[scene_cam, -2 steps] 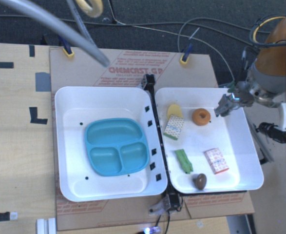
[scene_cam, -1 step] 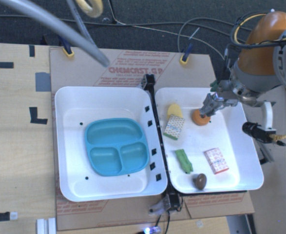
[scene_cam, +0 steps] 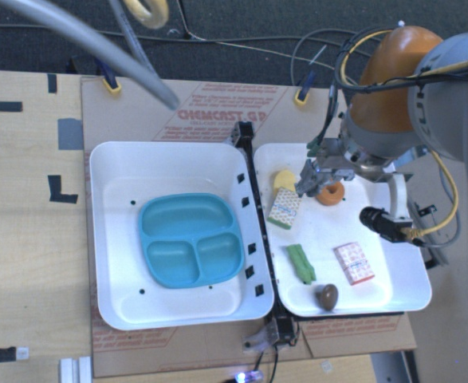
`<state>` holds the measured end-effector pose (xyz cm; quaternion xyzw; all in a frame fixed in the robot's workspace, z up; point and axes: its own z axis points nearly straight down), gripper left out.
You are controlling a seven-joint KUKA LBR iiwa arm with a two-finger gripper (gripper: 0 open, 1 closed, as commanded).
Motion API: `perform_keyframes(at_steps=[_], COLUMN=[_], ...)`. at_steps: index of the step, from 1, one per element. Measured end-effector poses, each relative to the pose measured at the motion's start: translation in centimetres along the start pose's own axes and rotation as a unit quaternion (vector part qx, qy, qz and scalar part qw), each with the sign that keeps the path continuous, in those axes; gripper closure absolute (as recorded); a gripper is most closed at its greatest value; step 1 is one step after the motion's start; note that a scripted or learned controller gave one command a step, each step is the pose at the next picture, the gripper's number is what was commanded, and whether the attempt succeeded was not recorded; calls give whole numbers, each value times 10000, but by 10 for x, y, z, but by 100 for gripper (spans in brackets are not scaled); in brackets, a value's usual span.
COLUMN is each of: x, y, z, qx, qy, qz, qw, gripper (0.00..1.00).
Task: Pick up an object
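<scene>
My gripper [scene_cam: 314,180] hangs over the back of the right bin [scene_cam: 405,290], under the grey and orange arm [scene_cam: 393,78]. It sits between a yellow object [scene_cam: 283,179] on its left and an orange round object [scene_cam: 331,193] on its right, close to both. A pale patterned box [scene_cam: 285,208] lies just in front of the yellow object. Further forward lie a green object [scene_cam: 301,262], a red and white box [scene_cam: 353,262] and a brown object [scene_cam: 326,296]. I see nothing held in the gripper.
The left bin [scene_cam: 110,214] holds a blue divided tray [scene_cam: 191,239]. A black divider [scene_cam: 254,214] runs between the bins. Cables [scene_cam: 389,223] loop at the arm's right side. A grey tube [scene_cam: 74,22] crosses the top left.
</scene>
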<state>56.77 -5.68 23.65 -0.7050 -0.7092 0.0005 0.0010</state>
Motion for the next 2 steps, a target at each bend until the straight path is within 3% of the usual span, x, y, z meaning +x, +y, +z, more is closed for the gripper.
perform_keyframes(at_steps=[1, 2], x=[53, 110], y=[4, 5], z=[-7, 10], qx=[-6, 10], qy=[3, -2], qz=[-6, -2], qw=[10000, 10000], gripper=[100, 100])
